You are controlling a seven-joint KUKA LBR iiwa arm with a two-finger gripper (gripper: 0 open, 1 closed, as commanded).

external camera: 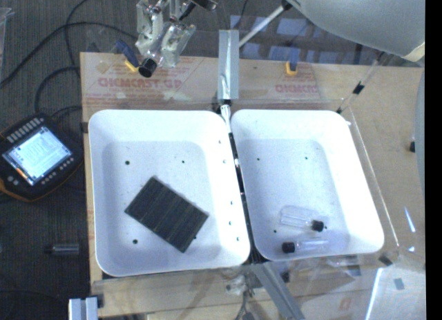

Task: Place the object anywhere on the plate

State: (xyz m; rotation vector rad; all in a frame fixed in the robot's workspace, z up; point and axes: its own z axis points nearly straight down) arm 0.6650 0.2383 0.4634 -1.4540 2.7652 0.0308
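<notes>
Vials crosswise — upper vial [301, 218] capped rightward, lower vial [307, 245] leftward.

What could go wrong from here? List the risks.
1. The two clear vials lie close together by the right bin's front wall, so a grab at one may knock the other.
2. They look round, so one set on the ribbed dark plate in the left bin may roll off.
3. The hand hangs beyond the left bin's far rim; reaching the vials means crossing the rims between bins, which it might clip.
</notes>
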